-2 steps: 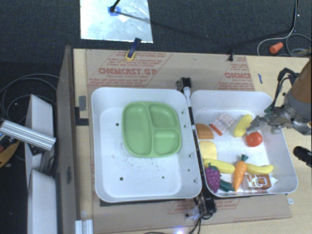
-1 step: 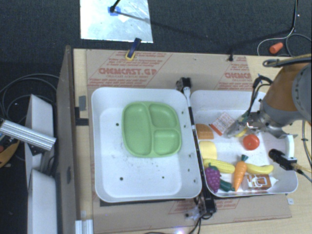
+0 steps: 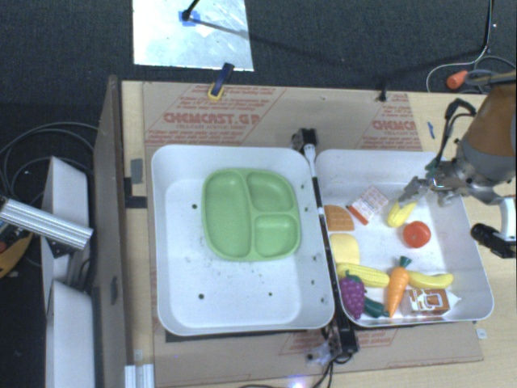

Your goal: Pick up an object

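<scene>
Toy food (image 3: pixel 396 285) litters the right bin (image 3: pixel 477 277) on the cardboard-covered bench (image 3: pixel 266 107) over dark carpet (image 3: pixel 56 31); jaws (image 3: pixel 426 186) spread.

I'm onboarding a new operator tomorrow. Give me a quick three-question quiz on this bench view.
1. True or false: the green divided plate lies in the left bin.
2. Which toy lies nearest the gripper? A) purple grapes B) yellow lemon C) carrot
3. Fill in: the red tomato lies in the ____ bin.

Key: 1 true; 2 B; 3 right.
</scene>
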`<action>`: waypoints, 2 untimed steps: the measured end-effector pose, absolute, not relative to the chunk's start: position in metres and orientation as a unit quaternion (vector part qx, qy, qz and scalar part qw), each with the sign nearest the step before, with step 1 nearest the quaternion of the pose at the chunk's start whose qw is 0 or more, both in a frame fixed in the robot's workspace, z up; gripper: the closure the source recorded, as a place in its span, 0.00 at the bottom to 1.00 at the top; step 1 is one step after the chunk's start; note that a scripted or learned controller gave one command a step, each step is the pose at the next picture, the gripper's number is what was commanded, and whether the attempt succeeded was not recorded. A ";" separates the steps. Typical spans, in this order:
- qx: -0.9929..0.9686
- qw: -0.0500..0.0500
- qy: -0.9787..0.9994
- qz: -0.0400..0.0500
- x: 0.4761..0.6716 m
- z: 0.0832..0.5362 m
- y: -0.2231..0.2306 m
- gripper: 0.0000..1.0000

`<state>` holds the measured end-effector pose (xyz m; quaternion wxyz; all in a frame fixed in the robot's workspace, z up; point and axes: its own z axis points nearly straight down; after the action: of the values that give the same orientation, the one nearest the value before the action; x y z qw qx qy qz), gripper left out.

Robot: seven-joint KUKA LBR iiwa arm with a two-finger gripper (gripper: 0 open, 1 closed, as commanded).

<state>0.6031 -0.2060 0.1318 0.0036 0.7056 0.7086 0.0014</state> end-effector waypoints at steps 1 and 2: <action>0.705 -0.001 0.709 0.000 0.582 0.101 -0.171 0.00; 0.707 0.000 0.707 0.000 0.574 0.090 -0.189 0.00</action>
<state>0.5735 -0.1894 0.0904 0.0005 0.7070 0.7073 -0.0002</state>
